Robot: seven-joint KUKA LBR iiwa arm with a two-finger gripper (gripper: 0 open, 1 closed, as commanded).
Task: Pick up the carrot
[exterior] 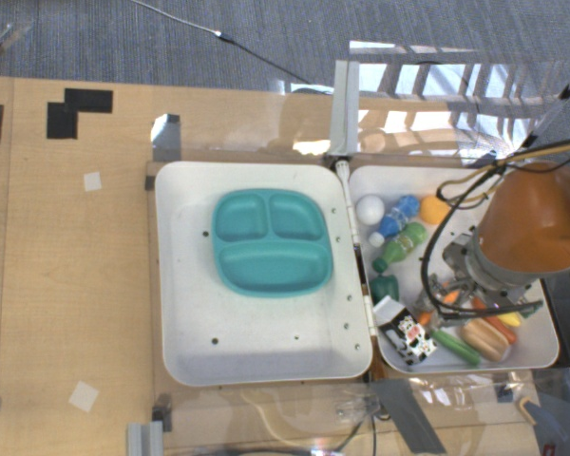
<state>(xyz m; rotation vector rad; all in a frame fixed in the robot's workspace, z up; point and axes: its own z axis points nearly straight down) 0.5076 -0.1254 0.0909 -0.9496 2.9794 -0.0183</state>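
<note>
We read no writing anywhere. The left bin [185, 350] holds a teal divided plate [272, 241]. In the right bin [547, 348], the gripper [461, 297] sits over crowded toys; the carrot [448, 298] peeks beneath it. Its jaws' state we cannot tell.

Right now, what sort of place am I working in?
Probably a robotics lab test bench: two white bins on a wooden bench, toy food and a teal divided plate, grey carpet beyond.
</note>
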